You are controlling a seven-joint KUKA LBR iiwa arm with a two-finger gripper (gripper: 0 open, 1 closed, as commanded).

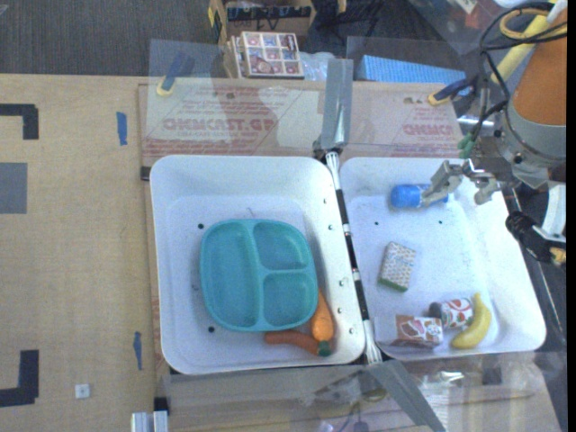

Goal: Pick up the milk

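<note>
— White plastic is being shown across the bench: two shallow bins are being kept side by side, the left bin point(171, 241) and the right bin point(531, 331). Where is the milk being kept?

— The milk carton point(418, 329) is being kept in the right bin, at about 6 o'clock on its floor, close to the near wall. It is lying on its side. A small red-and-white container point(457, 311) is being pressed against it at its 2 o'clock, and a banana point(477, 322) is lying just beside that, at 3 o'clock of the pair.

— And the gripper?

— The gripper point(463, 185) is being held at the right bin's 1 o'clock corner, well apart from the milk carton. Its jaws are being held apart, and nothing is being gripped between them. One of its fingers point(441, 180) is being held just beside a blue rounded object point(405, 195), which is sitting at the gripper's 9 o'clock. Whether the two are touching cannot be told.

— What else is being held in that bin?

— A small green patterned box point(397, 266) is sitting near the middle, between the blue rounded object and the milk carton.

— And the left bin?

— A teal divided plate point(259, 275) is being borne at its centre. At the plate's 5 o'clock a carrot point(322, 320) and a red chilli-like piece point(292, 338) are lying against its rim.
</note>
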